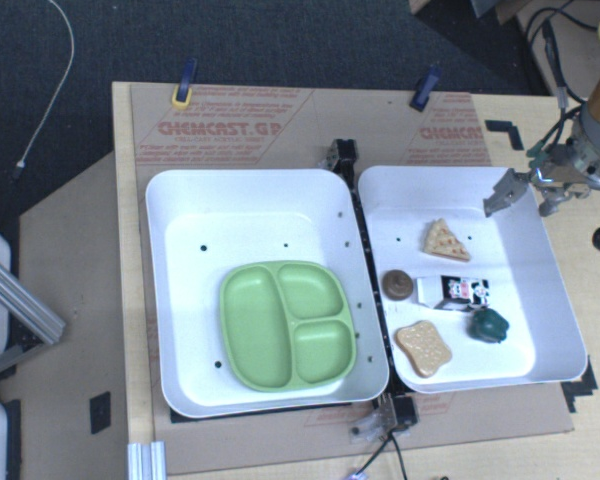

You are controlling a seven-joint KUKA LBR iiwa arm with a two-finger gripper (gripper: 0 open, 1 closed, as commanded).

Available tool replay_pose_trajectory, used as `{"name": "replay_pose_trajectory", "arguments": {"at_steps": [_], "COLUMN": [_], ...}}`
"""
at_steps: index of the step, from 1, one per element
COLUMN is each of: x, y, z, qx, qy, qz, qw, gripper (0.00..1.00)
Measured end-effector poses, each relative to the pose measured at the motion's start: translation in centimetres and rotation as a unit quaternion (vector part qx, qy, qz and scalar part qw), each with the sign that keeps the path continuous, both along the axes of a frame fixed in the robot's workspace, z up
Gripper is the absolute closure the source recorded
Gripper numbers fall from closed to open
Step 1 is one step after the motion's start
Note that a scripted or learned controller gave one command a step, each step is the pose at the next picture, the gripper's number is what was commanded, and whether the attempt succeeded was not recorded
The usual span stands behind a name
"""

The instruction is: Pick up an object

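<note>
The hand [525, 190] hangs over the upper right corner of the right bin [550, 358], its two fingers spread open with nothing between them. The nearest thing to pick is the wedge-shaped cracker [446, 240], lying down and to the camera's left of the hand, its long side slanting across the bin floor. It has open floor all round, well apart from the brown disc [397, 285], the small black-and-white packet [465, 291], the green piece [488, 325] and the toast slice [423, 348].
</note>
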State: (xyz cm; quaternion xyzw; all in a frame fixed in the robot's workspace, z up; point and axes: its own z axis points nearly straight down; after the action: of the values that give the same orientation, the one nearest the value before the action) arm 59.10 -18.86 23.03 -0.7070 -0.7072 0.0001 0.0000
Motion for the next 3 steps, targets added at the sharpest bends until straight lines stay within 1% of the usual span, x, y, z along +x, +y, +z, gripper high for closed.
{"name": "replay_pose_trajectory", "arguments": {"at_steps": [1, 2, 3], "x": [-0.9, -1.2, -1.3], "y": [-0.3, 0.0, 0.1], "z": [-4.7, -11.0, -14.8], "qx": [0.0002, 0.0013, 0.0009], "qy": [0.001, 0.004, 0.002], "qz": [0.0, 0.0, 0.0], "qw": [1.0, 1.0, 1.0], "gripper": [0.0, 0.0, 0.0]}}
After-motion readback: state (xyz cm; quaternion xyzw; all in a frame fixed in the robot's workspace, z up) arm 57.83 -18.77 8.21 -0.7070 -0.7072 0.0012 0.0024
